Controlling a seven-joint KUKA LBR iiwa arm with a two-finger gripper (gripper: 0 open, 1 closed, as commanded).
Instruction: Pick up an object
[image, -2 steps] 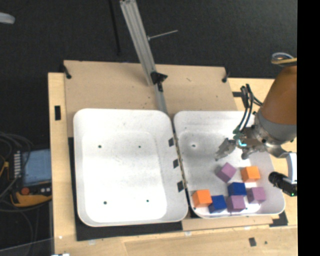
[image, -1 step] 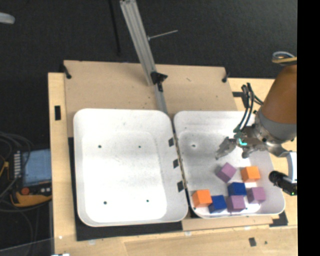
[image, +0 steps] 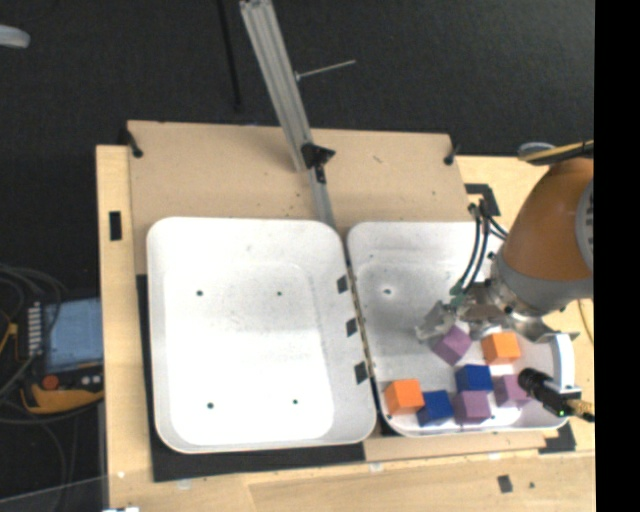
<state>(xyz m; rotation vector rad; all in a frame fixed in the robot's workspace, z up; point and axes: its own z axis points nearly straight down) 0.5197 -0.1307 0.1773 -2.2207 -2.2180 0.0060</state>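
My gripper (image: 448, 322) hangs low over the right bin (image: 400, 260), near its middle right. A purple block (image: 453, 345) lies tilted directly beneath it, touching or nearly touching it; whether it is gripped is unclear. An orange block (image: 501, 347) sits just right of that. Along the bin's front lie another orange block (image: 404, 395), a blue block (image: 436, 408), a purple block (image: 472, 405), a second blue block (image: 475, 378) and a pinkish-purple block (image: 511, 388).
The left bin (image: 250, 330) lies beside the right one, with clips on the shared edge. A slanted metal post (image: 290, 100) rises behind the bins. The arm's orange band (image: 550, 230) overhangs the right bin's far right corner.
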